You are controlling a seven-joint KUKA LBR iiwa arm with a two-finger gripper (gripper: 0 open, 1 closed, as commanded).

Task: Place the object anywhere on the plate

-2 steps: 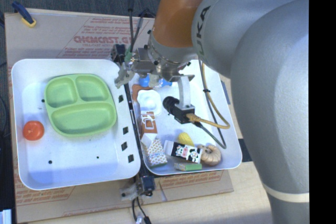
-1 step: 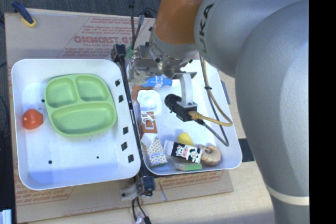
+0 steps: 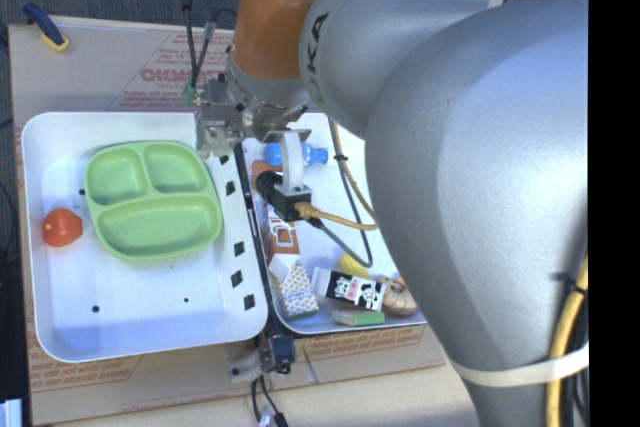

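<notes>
Presumably the object meant is the small orange-red item [image 3: 62, 227], seen lying at the left bin's [image 3: 40, 315] left edge, just beside the green three-compartment plate [image 3: 152, 198], apart from it. The gripper [image 3: 222, 130] is seen at the bin's far right corner, across the plate; its state cannot be told. "KUKA" is partly read on the arm [image 3: 320, 35].

Red printed lettering runs across the cardboard sheet [image 3: 150, 75] behind the left bin, beginning "CHEM", the rest too blurred to read. Black letters on the grey arm [image 3: 318, 33], beside the orange band, are partly visible, seemingly "KA" of the maker's name
</notes>
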